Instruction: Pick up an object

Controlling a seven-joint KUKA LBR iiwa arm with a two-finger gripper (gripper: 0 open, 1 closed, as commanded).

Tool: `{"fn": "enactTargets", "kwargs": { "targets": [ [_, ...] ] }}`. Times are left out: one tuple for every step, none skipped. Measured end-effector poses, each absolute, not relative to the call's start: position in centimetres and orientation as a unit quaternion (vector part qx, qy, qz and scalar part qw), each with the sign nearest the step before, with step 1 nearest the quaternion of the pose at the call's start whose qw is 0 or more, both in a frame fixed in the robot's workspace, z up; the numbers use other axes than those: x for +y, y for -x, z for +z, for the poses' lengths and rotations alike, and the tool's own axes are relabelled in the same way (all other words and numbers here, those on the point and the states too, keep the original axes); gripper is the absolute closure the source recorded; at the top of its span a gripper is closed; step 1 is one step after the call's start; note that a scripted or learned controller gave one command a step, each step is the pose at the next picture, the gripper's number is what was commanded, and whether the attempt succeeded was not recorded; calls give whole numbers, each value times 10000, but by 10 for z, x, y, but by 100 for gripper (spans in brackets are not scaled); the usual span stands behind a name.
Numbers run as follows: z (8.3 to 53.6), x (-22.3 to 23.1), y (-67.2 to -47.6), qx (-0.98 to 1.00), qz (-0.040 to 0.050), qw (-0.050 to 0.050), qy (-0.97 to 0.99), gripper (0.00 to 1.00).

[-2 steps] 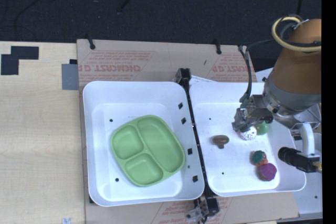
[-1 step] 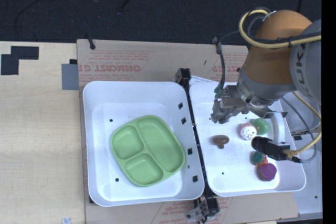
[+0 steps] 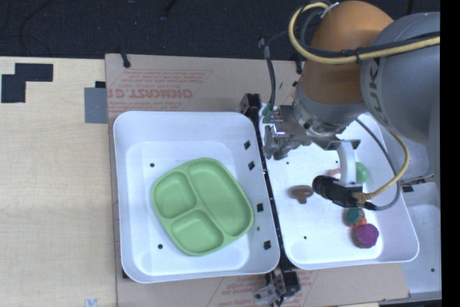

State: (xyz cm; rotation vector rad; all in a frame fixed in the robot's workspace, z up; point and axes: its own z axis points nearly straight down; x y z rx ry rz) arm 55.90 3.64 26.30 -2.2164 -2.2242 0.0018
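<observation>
My gripper [image 3: 277, 143] hangs over the far left corner of the right bin [image 3: 316, 249], close to the divider between the bins. No object shows between its tips. In the right bin lie a small brown piece [image 3: 302, 192], a purple lump [image 3: 365, 235], a teal and orange item [image 3: 352, 216] and a green item [image 3: 361, 172] partly hidden behind the arm's bracket. The brown piece lies a little to the near right of the gripper. A green divided plate [image 3: 202, 205] fills the middle of the left bin [image 3: 136, 154].
The arm's grey body and orange band [image 3: 345, 25] cover the far right of the right bin. A raised divider [image 3: 263, 198] separates the two bins. Cardboard [image 3: 165, 86] lies under the bins, with the wooden bench [image 3: 50, 183] to the left.
</observation>
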Motion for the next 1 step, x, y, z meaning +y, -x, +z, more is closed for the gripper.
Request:
{"fn": "enactTargets", "kwargs": {
  "targets": [
    [253, 82, -571, -7084, 9, 12, 7058, 100]
  ]
}}
